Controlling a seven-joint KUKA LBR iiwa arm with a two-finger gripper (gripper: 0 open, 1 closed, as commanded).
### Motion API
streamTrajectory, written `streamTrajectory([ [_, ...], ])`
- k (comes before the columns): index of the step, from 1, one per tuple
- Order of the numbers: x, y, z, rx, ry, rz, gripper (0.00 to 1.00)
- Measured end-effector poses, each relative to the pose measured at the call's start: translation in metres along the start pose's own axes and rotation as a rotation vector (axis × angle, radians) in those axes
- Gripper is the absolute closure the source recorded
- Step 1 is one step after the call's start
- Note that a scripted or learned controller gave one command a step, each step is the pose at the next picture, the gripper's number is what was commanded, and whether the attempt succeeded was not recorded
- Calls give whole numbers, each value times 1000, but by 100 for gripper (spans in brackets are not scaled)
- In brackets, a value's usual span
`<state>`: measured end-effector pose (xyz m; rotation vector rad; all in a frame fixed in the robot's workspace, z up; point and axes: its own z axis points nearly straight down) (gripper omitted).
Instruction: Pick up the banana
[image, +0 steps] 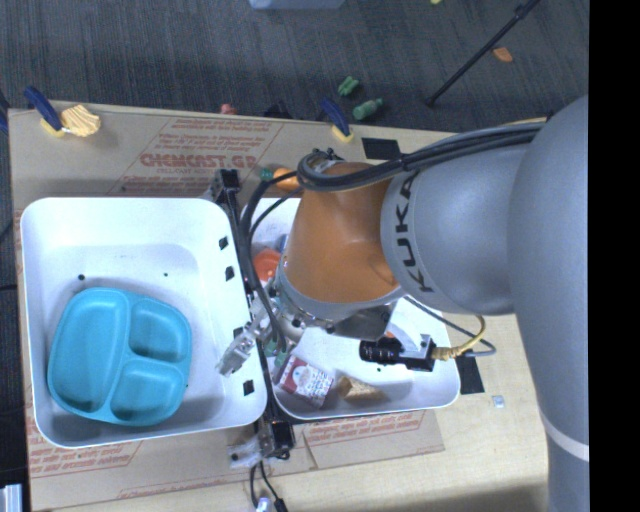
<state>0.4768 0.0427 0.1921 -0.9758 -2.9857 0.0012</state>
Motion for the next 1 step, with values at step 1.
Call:
streamTrajectory([
  [1, 34, 47, 100, -1, 1, 97, 0],
])
